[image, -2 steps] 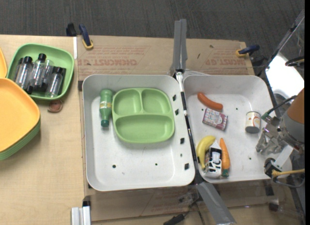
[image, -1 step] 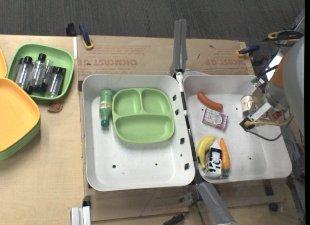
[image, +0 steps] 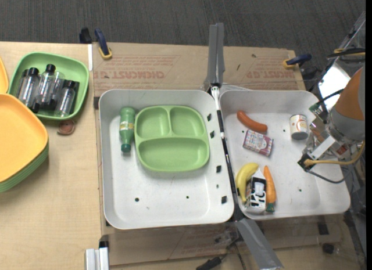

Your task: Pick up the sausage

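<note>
The smooth, curved orange-red sausage (image: 252, 121) lies in the glossy white right bin (image: 302, 196), just above a flat pink packet (image: 257, 142), well apart from the end effector (image: 319, 140), whose open or closed state cannot be told.

One legible marking is recorded: red block print on the cardboard sheet (image: 186, 60) lying on the worktop (image: 64, 222), upside down to the camera, reads "CHEMCAST" on the sheet's left half. A second run of red print on the sheet's right half is too small to read. Labels on the pink packet (image: 257, 142), the small can (image: 299, 126) and the black-and-white carton (image: 256, 193) are illegible.
</note>
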Tool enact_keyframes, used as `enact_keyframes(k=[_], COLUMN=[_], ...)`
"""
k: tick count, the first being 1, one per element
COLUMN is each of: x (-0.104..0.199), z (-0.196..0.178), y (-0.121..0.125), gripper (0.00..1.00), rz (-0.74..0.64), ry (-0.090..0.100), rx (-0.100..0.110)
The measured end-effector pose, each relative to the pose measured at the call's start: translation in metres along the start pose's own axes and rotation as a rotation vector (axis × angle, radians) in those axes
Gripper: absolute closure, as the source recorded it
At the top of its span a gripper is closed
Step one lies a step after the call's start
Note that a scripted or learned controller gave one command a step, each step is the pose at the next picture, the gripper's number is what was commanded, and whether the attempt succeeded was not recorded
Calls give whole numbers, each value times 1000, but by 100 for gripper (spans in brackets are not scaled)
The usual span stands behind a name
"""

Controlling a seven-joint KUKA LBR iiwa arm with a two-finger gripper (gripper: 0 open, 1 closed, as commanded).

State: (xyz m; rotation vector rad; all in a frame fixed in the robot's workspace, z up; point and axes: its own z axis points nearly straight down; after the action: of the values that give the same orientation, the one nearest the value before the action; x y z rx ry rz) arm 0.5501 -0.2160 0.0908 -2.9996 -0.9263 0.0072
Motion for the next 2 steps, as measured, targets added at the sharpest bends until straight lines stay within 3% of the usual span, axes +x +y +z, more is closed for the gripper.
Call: enact_keyframes(k=[1, 2], x=[-28, -46], z=[0, 0], y=[-15, -34], gripper=[100, 100], rz=[-147, -164], ry=[2, 1], rx=[3, 0])
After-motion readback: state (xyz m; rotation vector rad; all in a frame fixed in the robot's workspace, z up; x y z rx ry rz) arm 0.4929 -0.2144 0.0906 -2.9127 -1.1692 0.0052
